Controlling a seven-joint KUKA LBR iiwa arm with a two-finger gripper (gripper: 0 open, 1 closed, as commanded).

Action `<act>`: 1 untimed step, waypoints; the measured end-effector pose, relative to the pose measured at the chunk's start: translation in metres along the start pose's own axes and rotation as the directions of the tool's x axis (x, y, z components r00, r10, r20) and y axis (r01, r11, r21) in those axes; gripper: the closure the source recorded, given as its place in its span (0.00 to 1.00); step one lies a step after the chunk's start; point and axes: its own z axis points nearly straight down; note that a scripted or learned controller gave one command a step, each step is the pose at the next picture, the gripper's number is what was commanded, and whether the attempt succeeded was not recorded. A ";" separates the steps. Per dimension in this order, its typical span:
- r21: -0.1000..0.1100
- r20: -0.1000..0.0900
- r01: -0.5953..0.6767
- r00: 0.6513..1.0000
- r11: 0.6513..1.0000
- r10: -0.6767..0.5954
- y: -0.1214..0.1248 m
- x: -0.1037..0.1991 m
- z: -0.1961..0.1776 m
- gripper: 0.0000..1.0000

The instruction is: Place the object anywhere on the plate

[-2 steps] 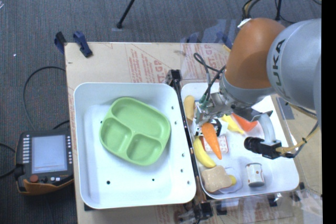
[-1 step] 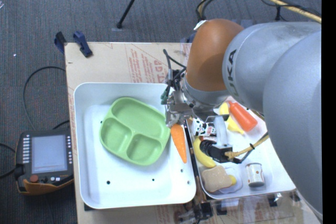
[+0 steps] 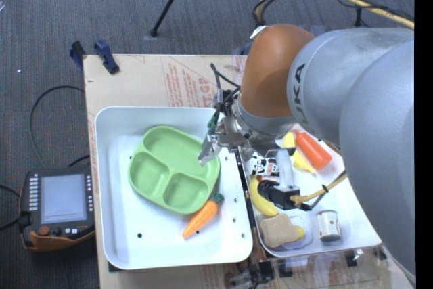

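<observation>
A light green plate [image 3: 162, 166] with three compartments lies in the left bin [image 3: 115, 227]. An orange toy carrot [image 3: 201, 218] with a green top rests on the bin floor, just off the plate's lower right rim and touching it or nearly so. My gripper [image 3: 208, 149] hangs over the plate's right edge, above the carrot in the view and apart from it. I see nothing held in the gripper. The large grey and orange arm hides much of the right bin's upper part.
The right bin [image 3: 352, 240] holds a yellow banana [image 3: 260, 199], an orange-red toy [image 3: 312, 151], a slice of bread [image 3: 281, 232] and a small can [image 3: 328, 225]. A teach pendant [image 3: 57, 203] lies on the floor left of the bench. A tripod stands behind.
</observation>
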 end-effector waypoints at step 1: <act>-0.013 -0.001 -0.123 0.992 0.992 0.123 0.084 -0.026 -0.094 0.00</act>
